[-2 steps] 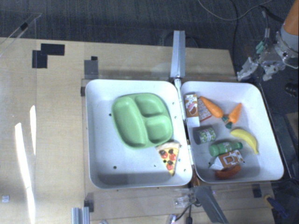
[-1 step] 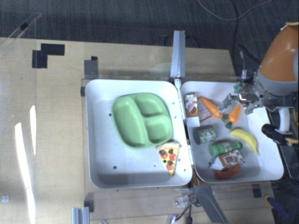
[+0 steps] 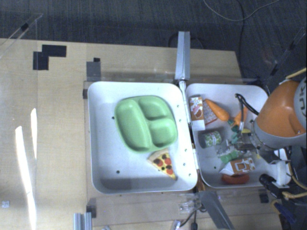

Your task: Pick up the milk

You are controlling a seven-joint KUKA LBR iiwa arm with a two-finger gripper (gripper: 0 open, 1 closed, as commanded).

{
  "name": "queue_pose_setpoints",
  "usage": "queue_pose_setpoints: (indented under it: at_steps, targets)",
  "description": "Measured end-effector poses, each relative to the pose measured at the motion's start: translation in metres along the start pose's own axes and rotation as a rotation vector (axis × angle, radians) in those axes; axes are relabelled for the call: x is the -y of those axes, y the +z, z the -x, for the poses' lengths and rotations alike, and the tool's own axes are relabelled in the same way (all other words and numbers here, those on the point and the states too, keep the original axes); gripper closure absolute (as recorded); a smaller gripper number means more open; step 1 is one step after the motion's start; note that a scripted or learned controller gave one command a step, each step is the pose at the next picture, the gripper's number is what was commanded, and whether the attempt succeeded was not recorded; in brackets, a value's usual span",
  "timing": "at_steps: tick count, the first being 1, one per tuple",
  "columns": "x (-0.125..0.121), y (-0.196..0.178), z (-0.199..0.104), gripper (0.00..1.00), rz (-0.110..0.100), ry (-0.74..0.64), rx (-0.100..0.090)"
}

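Observation:
A brown and white carton (image 3: pixel 196 111), which I take for the milk, lies flat at the far left of the right bin (image 3: pixel 213 92), against the wall between the bins. My gripper (image 3: pixel 238 145) hangs low over the middle of that bin, to the right of and nearer than the carton, and apart from it. The arm's orange band (image 3: pixel 280 116) covers the bin's right side. Nothing shows held in the gripper.
An orange carrot (image 3: pixel 218 110) lies beside the carton, and a green can (image 3: pixel 211 138) below it. An orange and white box (image 3: pixel 242 166) and a red sausage (image 3: pixel 235 178) sit near the front wall. The left bin (image 3: pixel 103 143) holds a green divided plate (image 3: pixel 146 122) and a pizza slice (image 3: pixel 163 163).

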State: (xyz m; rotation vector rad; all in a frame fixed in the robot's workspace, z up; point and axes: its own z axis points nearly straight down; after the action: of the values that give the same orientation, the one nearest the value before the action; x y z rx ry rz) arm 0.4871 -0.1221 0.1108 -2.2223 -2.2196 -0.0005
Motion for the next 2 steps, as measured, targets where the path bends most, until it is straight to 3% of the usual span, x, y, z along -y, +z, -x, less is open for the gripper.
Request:
queue_pose_setpoints:
  at_steps: [1, 2]
  targets:
    - [-0.0012, -0.0095, 0.0713, 0.0, 0.004, -0.245, 0.002]
    - [-0.0035, -0.019, 0.0714, 1.0, 0.008, -0.244, 0.004]
